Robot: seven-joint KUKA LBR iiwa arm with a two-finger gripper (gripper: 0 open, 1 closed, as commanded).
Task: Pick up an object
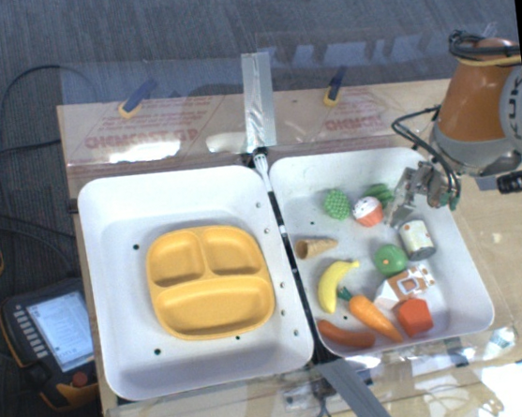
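Observation:
The right bin [456,254] holds several toy foods. Among them are a green bumpy ball [337,204], a red and white strawberry [367,210], a cone [315,245], a banana [334,282], a green round fruit [390,258], a grey can [417,238], a carrot [373,316] and a red block [414,316]. My gripper [418,191] hangs over the bin's far right part, just right of the strawberry and above the can. Nothing is visibly held in it.
In the left bin [103,232] lies a yellow divided plate [210,280]. A white and orange carton [410,282] and a red sausage [345,334] crowd the right bin's near corner. The ridge between the bins [285,247] runs down the middle.

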